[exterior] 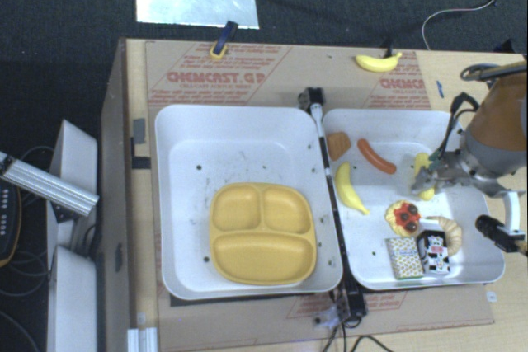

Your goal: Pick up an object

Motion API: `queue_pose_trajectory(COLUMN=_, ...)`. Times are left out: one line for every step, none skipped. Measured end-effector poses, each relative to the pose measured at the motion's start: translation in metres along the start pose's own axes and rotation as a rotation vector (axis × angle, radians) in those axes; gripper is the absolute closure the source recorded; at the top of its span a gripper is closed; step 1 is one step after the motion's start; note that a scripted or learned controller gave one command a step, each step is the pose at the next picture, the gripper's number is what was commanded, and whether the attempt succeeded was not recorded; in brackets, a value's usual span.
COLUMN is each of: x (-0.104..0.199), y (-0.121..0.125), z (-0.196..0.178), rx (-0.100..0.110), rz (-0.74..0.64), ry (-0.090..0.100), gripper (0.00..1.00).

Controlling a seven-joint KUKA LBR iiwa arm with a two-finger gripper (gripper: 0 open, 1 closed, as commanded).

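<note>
I see the claw (426, 176) low in the right bin (388, 276), over a small yellow piece (424, 163) near the far right wall — whether it grips, I cannot tell. A banana (350, 189) and sausage (376, 156) lie nearby.

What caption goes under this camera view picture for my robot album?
Robot claw reaches into the right bin of toy food beside a yellow divided plate in the left bin.
</note>
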State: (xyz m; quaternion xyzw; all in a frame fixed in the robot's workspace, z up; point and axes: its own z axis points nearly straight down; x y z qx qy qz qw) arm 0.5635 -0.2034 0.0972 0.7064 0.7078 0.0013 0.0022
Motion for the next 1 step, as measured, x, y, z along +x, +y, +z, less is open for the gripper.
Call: queue_pose_trajectory(x=0.089, y=0.0193, z=0.0126, rx=0.003, rz=-0.002, ry=0.003, gripper=1.0)
